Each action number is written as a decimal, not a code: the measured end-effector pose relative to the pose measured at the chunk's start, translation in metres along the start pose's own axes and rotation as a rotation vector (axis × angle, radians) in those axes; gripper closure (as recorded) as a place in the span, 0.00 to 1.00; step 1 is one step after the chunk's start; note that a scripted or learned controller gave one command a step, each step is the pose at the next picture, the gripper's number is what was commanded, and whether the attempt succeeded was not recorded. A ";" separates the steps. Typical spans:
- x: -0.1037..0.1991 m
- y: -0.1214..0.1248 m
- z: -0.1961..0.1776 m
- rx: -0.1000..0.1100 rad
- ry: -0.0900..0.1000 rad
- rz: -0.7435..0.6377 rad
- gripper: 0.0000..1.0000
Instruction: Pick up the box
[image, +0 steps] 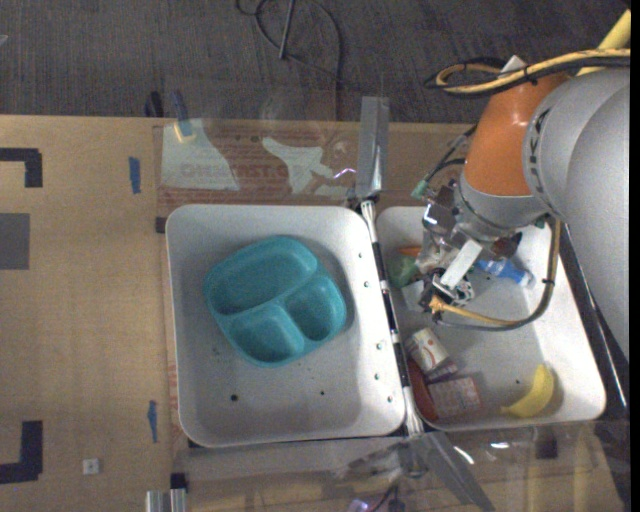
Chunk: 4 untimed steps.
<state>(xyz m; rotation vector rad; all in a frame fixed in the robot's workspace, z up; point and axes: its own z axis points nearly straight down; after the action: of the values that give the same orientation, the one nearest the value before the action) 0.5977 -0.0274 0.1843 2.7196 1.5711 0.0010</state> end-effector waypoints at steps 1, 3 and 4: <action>-0.045 0.045 0.058 -0.025 0.010 -0.244 1.00; -0.075 0.049 0.094 0.000 0.000 -0.296 0.00; -0.115 0.013 0.096 -0.008 0.003 -0.138 0.00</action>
<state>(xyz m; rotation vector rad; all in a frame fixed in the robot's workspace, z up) 0.5514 -0.1335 0.0884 2.6004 1.7522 0.0111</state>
